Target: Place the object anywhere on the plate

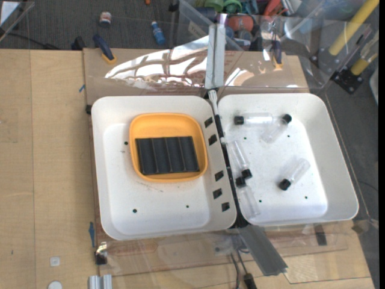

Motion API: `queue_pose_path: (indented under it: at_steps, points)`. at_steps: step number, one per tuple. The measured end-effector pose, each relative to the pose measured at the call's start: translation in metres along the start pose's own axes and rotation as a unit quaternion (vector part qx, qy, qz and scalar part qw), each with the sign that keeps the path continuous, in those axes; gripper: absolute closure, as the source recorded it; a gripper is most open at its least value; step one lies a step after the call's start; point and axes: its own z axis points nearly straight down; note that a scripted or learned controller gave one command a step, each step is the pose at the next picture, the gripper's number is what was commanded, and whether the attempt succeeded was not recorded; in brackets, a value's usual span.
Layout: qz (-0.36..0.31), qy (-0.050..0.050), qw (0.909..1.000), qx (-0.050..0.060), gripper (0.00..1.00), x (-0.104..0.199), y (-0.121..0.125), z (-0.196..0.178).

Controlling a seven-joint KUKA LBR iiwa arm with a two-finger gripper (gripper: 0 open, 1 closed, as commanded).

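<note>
At the gripper: I cannot tell from my feed whether it is open or closed; nothing I see sits between fingers
Plate [137,127]: orange, rounded square, resting in the left bin [114,209], towards that bin's back half; well apart from the front rim
Black ribbed block [167,155]: lying flat on the plate, filling most of its floor; its ribs run front to back; its long side is roughly square to the plate's edges
Divider between bins: a row of small black tabs [218,175] runs along the left bin's right rim, touching the seam
Right bin [337,203]: holds several clear vials with black caps, all lying on their sides
Back vials: one [255,120] lies across the back of the bin, cap to the left; a second cap [286,119] sits just beside its other end
Seam vial [238,155]: near the divider, with a black cap [243,177] at its front end
Right-hand vial [296,172]: tilted, cap towards the front left; apart from the others
Bench [42,161]: pale wood around both bins
Beyond the bench: a clear tub of coloured toys [252,5] stands behind the bins
</note>
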Motion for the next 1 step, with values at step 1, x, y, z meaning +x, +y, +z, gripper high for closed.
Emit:
queue_pose_path:
  at_steps: [1]
  points:
    - [-0.112, 0.001, 0.9937, 0.0, 1.0, 0.0055, -0.0028, -0.0004]
